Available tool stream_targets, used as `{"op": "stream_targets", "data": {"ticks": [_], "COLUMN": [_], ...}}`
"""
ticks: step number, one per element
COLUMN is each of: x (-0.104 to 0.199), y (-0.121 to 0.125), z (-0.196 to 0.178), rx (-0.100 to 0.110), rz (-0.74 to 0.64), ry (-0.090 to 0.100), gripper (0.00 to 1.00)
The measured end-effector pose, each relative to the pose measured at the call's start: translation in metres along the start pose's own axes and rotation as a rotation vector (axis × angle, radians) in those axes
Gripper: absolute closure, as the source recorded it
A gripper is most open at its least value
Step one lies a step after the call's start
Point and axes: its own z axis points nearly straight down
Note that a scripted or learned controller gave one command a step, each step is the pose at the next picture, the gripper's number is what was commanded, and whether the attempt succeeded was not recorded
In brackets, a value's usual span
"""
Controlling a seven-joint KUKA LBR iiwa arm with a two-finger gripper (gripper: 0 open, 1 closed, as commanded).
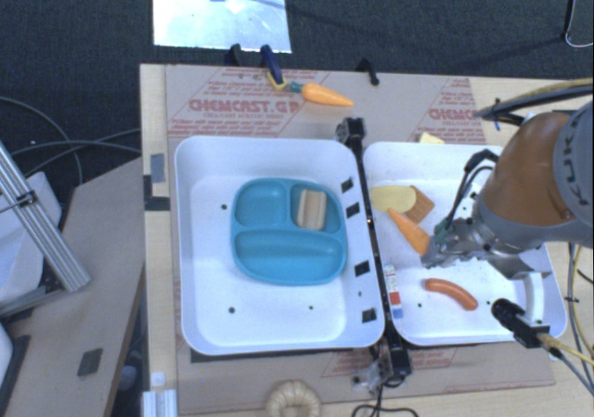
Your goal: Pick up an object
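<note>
In the right bin [399, 322] lie an orange carrot [408, 229], a yellow-and-brown slice of toy food [404, 199] and a red sausage [451, 293]. My gripper [438, 253] hangs low over this bin, just right of the carrot's lower end and above the sausage. Its fingertips are dark and blurred against the bin floor, and nothing shows clearly between them. The left bin [213, 313] bears a blue divided plate [288, 231] with a tan block [311, 209] in its upper right compartment.
A second toy carrot [323, 95] lies on the cardboard behind the bins. A black divider [367, 239] runs between the two bins. A pale yellow piece [430, 138] sits at the right bin's far rim. The arm's orange body [538, 174] covers the bin's right part.
</note>
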Motion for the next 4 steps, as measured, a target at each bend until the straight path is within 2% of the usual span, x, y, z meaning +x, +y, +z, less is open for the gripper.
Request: {"op": "stream_targets", "data": {"ticks": [1, 2, 3, 4], "x": [0.000, 0.000, 0.029, 0.062], "y": [-0.001, 0.001, 0.047, 0.092], "z": [-0.064, -0.085, -0.096, -0.081], "rx": [-0.004, 0.000, -0.001, 0.001], "rz": [0.000, 0.000, -0.004, -0.005], "ry": [-0.001, 0.000, 0.001, 0.001], "gripper": [1.00, 1.00, 1.00, 1.00]}}
